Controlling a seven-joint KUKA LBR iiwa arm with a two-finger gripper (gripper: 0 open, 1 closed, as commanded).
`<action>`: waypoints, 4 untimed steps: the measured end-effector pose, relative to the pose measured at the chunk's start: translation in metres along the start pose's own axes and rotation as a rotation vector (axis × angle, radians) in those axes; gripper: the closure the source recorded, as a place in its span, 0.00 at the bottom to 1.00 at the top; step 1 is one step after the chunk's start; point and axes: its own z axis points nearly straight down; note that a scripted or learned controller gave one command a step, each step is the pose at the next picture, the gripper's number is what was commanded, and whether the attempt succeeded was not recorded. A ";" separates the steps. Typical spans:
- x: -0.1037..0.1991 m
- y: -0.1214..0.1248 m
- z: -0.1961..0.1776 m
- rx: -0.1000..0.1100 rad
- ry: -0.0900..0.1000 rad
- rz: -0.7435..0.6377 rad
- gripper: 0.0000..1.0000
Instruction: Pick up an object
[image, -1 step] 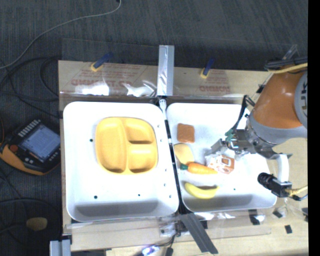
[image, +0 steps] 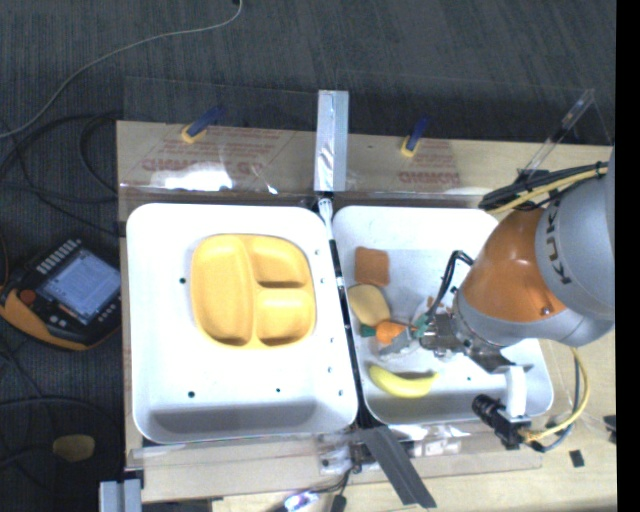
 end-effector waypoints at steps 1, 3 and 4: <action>-0.005 0.031 0.001 0.004 0.000 0.045 0.00; 0.027 0.146 -0.094 0.011 -0.004 0.076 0.00; -0.001 0.070 0.001 0.002 -0.001 0.097 0.00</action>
